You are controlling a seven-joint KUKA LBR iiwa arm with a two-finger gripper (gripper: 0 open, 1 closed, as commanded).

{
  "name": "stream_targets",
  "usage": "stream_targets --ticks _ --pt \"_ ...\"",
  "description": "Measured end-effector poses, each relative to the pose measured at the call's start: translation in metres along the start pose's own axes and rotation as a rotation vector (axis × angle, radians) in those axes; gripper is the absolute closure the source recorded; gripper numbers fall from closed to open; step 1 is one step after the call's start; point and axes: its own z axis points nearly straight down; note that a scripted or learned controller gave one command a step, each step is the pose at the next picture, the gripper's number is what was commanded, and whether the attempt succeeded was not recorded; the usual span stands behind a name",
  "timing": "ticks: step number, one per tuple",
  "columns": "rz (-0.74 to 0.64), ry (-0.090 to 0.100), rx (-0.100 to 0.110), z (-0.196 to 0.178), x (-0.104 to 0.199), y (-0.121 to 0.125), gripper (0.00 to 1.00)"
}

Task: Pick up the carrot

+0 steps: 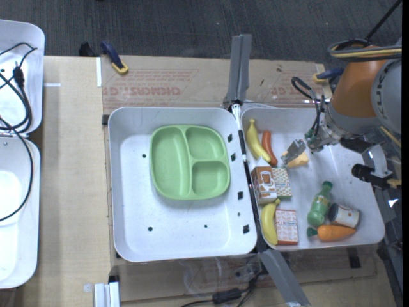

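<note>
While the right bin (377,190) is crowded along its left wall and near edge, I see my gripper (295,151) over its middle, claw state unclear, with the carrot (335,233) well apart by the near-right corner, beside a green bottle (318,204).

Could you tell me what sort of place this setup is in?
Probably a robotics lab's picking bench. A grey and orange arm reaches over two white bins on a cardboard-covered bench. The bins hold toy food, such as a carrot and bananas, plus a green plate.
</note>
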Motion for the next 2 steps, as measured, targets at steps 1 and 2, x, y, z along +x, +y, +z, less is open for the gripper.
stream_targets --ticks 1,2 --pt "-0.456 -0.001 -0.003 0.0 0.029 -0.011 0.0" --pt "-0.791 0.001 -0.002 0.001 -0.009 -0.082 0.0"
